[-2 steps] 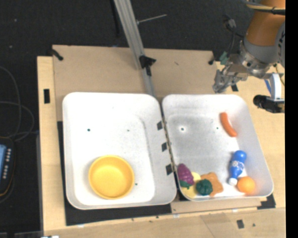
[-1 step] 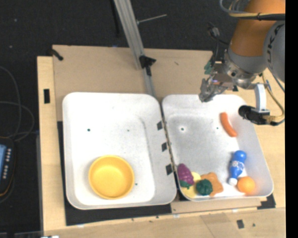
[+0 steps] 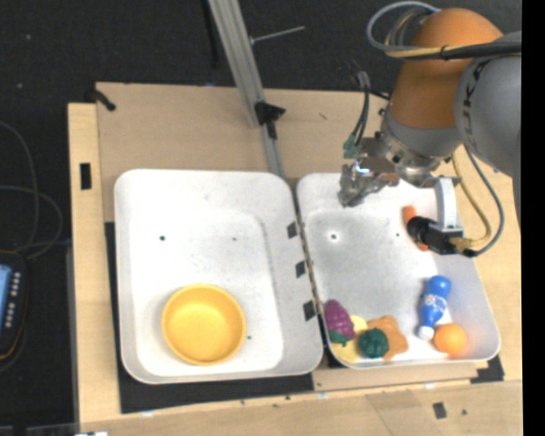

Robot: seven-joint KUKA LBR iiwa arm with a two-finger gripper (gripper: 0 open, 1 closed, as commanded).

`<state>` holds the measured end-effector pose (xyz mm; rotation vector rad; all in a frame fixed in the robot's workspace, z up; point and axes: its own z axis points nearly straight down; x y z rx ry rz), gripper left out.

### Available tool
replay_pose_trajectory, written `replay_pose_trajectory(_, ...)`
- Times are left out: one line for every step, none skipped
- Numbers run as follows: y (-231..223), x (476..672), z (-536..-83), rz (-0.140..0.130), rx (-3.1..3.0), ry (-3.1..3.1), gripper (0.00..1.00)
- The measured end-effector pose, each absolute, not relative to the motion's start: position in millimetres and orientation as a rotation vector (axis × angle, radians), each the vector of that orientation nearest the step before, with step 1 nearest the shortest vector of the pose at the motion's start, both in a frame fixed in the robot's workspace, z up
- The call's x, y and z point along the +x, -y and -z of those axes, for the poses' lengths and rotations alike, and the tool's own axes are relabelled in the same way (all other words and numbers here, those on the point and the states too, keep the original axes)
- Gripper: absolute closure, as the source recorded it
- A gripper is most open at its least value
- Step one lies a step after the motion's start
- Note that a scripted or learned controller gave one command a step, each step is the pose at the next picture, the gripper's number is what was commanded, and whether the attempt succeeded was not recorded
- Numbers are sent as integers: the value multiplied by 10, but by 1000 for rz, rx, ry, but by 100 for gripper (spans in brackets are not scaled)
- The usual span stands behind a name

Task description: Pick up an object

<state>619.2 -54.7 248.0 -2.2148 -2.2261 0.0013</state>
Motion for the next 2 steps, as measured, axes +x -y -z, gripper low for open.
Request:
replay_pose_trajectory(-15, 5940, -2423, 0, -2213, 2228, 100)
replay_pose_trajectory(-508, 5720, -2318, 0, -2213, 2228, 100)
